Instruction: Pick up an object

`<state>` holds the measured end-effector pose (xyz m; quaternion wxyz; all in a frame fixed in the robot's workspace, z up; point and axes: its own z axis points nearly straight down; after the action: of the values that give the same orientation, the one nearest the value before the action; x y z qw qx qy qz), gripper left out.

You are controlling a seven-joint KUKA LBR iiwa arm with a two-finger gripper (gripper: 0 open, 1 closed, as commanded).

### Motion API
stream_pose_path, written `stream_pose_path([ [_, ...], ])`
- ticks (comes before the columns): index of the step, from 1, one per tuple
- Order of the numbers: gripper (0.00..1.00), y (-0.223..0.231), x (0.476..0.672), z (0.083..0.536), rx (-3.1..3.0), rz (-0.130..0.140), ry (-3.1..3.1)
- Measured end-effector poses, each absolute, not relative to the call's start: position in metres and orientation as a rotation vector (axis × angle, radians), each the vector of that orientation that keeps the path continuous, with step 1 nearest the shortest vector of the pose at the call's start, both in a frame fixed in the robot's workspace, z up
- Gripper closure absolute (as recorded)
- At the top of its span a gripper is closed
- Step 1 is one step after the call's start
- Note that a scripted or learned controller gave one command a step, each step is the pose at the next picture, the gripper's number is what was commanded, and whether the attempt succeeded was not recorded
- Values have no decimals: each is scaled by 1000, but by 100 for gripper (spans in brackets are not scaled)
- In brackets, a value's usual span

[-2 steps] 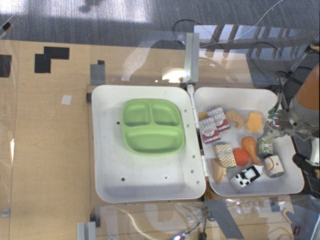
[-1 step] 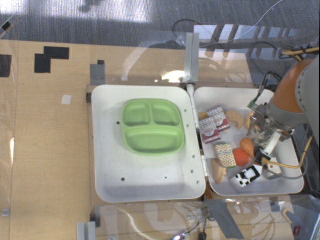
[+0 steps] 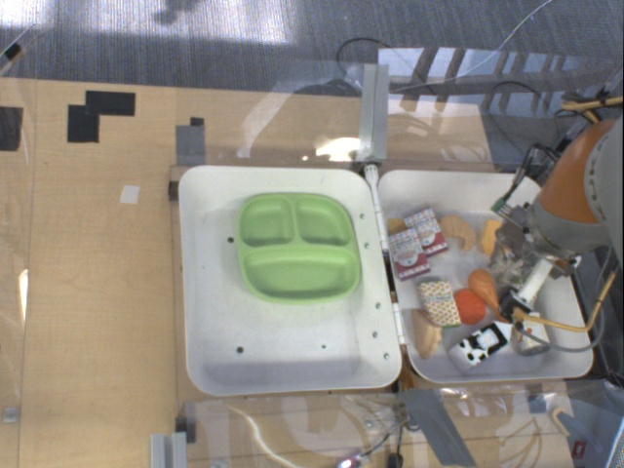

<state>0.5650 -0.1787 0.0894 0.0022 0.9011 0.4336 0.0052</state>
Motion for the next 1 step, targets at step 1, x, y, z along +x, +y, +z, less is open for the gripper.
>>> stream_pose_path([
  [1,100,-118,629,88,3043,14,772],
])
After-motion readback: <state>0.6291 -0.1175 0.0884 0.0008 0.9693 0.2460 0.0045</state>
